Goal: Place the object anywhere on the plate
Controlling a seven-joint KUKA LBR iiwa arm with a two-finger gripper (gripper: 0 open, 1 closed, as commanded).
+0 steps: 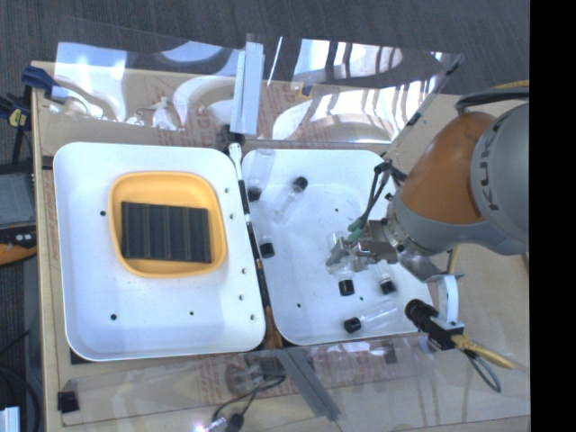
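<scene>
Nearest me, small clear plastic vials with black caps (367,319) lie just below my claw (346,250), low in the right white bin (306,322). Grip state: I cannot tell. Yellow square plate with dark ribbed insert (166,225) sits well left, in the other bin.

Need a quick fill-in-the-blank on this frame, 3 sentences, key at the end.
1. The yellow plate lies in the ___ bin.
2. The dark insert on the plate has a ___ surface.
3. The pincer hangs over the ___ bin, where small clear vials with black caps lie scattered.

Missing words: left; ribbed; right
</scene>
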